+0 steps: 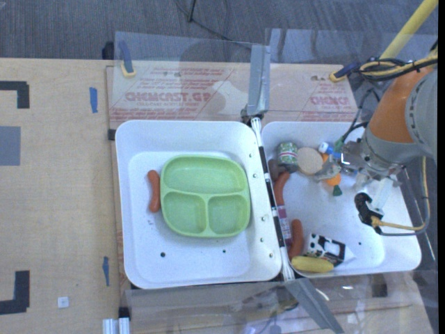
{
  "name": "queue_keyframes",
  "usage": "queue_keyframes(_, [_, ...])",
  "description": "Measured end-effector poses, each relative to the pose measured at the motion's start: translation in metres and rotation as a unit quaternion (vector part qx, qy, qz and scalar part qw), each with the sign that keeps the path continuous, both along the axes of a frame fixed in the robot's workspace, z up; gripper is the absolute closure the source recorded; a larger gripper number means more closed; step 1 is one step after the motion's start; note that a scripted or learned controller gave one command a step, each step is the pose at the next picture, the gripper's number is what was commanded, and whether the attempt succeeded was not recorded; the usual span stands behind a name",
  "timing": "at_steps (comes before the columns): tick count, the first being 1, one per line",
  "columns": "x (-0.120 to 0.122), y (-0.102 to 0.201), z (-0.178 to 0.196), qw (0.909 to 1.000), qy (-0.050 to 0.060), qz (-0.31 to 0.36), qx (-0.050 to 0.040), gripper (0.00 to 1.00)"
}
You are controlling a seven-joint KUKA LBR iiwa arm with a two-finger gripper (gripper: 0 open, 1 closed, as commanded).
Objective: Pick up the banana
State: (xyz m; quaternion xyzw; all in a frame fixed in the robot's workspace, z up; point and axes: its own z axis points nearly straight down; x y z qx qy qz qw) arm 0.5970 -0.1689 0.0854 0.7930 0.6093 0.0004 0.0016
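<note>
Hovering over the right bin (pixel 400 252), the tool (pixel 332 175) hides its finger state; banana (pixel 312 264) lies well apart.

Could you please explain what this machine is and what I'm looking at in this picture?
One camera looks down at a slant on a bench with two white bins. The grey arm with the orange band is a robot reaching in from the right; its gripper hangs over the right bin, too cluttered to judge. The left bin holds a green divided plate with a sausage beside it. The right bin holds toy food, including the banana at its near edge, which the robot should pick up. The banana lies untouched.
</note>
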Motion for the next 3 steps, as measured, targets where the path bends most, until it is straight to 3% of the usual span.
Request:
queue_keyframes(1, [-0.118, -0.008, 0.0, 0.9965, 0.001, -0.084, 0.001, 0.0])
queue_keyframes(2, [-0.041, -0.018, 0.119, 0.9651, 0.002, -0.262, 0.0009, 0.0])
queue_keyframes(3, [-0.047, -0.02, 0.171, 0.9134, 0.002, -0.407, 0.0009, 0.0])
